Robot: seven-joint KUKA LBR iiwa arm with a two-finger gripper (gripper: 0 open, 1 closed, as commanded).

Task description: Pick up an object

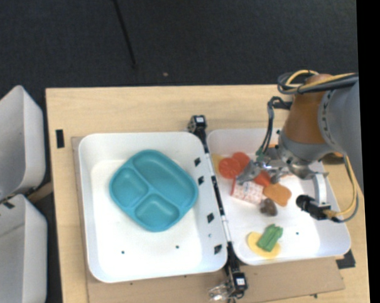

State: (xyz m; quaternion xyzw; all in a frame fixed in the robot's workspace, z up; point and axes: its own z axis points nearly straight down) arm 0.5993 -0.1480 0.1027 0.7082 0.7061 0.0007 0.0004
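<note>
The right bin (pixel 319 236) holds several small objects. A red-orange round piece (pixel 232 165) lies at its upper left, with a white and pink patterned block (pixel 248 191) just below it. Further right are an orange piece (pixel 277 194) and a small brown lump (pixel 268 207). A green object (pixel 269 236) rests on a yellow piece (pixel 255 244) near the front. My gripper (pixel 259 172) is low over the cluster, between the red-orange piece and the orange piece and just above the patterned block. A small red bit shows right under it.
A teal divided plate (pixel 154 189) lies in the left bin (pixel 100 258). The wall between the bins (pixel 215 203) runs just left of the cluster. The arm's orange band (pixel 303 119) and a black cable part (pixel 313 207) hang over the right bin's right side.
</note>
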